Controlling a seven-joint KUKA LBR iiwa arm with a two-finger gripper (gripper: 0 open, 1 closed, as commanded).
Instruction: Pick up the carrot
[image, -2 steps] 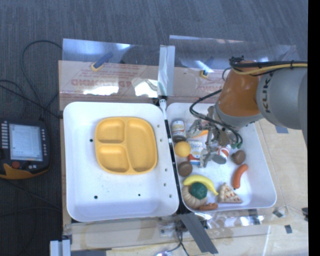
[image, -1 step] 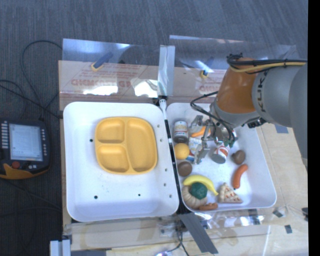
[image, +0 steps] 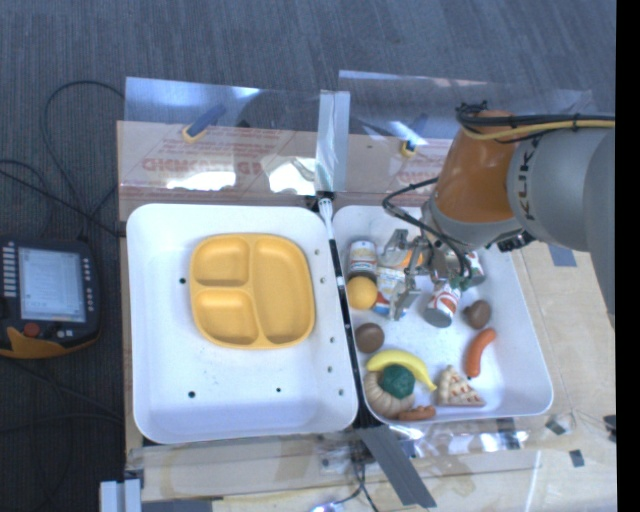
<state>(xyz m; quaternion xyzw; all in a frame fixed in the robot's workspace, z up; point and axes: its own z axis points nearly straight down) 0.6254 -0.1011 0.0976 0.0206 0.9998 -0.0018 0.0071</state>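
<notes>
The grey arm with the orange band (image: 478, 180) reaches in from the right, over the right bin (image: 520, 330). Its gripper (image: 405, 285) hangs low among the toys in the top half of that bin. I cannot tell what it has hold of, if anything, because the view there is too crowded.

The carrot (image: 480, 352) lies on the right side of the same bin, well apart from the gripper. A brown ball (image: 478, 313) sits just above it, and a pizza slice (image: 457, 388) just below.

A banana (image: 402, 364) lies near the front. The left bin (image: 160, 380) holds a yellow tray (image: 252, 290)
</notes>
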